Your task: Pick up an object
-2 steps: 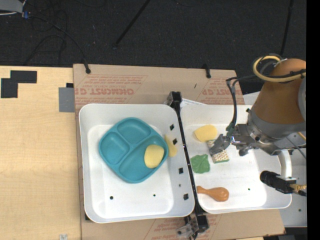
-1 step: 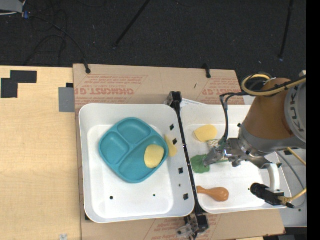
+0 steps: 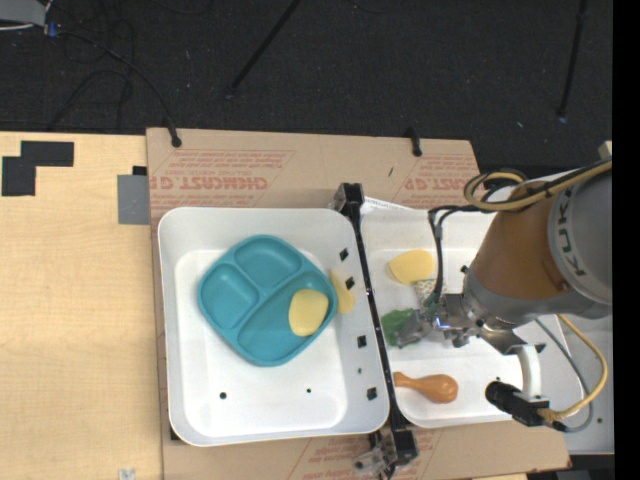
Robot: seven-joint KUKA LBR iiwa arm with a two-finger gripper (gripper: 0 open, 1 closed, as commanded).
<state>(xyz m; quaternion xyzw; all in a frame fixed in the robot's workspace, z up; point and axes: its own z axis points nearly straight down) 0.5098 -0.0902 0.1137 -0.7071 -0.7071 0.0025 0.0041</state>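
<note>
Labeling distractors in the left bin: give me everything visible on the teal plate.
The teal plate is a rounded-square divided dish with three compartments and raised ridges, looking like smooth plastic. It lies flat, turned diagonally, on the floor of the left bin. A yellow object rests in the compartment nearest the divider between the bins.

This was a robotics lab. A grey arm (image 3: 560,258) with an orange band and looped cables reached over a pale wood counter (image 3: 70,318), where two white bins (image 3: 175,368) sat on flattened printed cardboard (image 3: 300,173). Black carpet (image 3: 300,48) crossed by loose cables lay beyond.
</note>
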